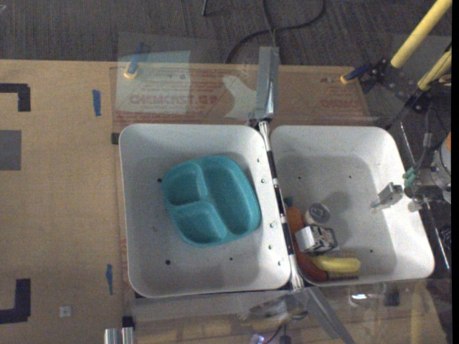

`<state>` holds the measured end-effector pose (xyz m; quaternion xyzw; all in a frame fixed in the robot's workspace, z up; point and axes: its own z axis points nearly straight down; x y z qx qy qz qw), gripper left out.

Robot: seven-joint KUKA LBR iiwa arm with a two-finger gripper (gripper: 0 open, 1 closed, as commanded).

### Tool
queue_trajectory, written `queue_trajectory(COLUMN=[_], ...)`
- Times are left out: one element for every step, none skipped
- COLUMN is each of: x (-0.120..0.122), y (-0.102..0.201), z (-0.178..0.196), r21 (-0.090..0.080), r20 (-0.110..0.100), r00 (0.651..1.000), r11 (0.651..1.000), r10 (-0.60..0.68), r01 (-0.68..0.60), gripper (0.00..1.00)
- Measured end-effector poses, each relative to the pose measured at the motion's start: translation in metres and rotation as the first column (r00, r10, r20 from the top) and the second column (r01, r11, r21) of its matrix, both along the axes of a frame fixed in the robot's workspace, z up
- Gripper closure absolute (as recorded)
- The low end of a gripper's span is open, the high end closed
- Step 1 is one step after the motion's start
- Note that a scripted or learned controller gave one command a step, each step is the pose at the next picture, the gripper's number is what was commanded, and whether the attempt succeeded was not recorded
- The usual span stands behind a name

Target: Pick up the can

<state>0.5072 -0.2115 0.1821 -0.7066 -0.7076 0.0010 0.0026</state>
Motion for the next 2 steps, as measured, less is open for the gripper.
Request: queue_trajectory(x=[0.047, 0.11], y=[0.012, 0.046], z=[-0.089, -0.096], r21=[-0.001, -0.005], r20=[0.001, 0.012], r00=[1.0, 0.945], r11=[1.0, 0.945], r10=[0.025, -0.327], r01=[-0.025, 0.327], gripper=[0.0, 0.0])
